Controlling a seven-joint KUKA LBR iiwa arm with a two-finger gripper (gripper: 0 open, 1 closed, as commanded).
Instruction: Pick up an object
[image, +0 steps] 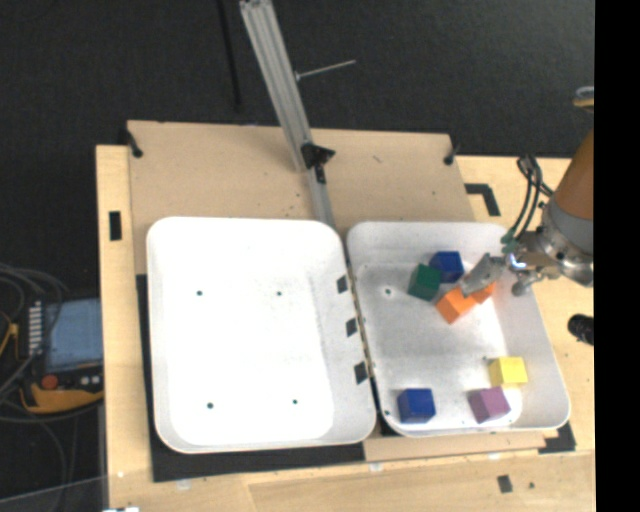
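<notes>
Several small blocks lie in the right bin (390, 330). A blue block (447, 265), a green block (424, 283) and an orange block (458, 304) cluster near its far side. A yellow block (510, 371), a purple block (488, 403) and a second blue block (416, 404) sit along its near side. My gripper (502, 277) hangs low over the bin's far right part, open. Its left finger (482, 271) is at the orange block's upper right end. Nothing sits between the fingers.
The left bin (250, 330) lies beside the right one, their rims meeting at mid-bench. A slanted metal pole (285, 100) rises behind the bins. Cables and a pendant (60, 350) lie off the bench at the left.
</notes>
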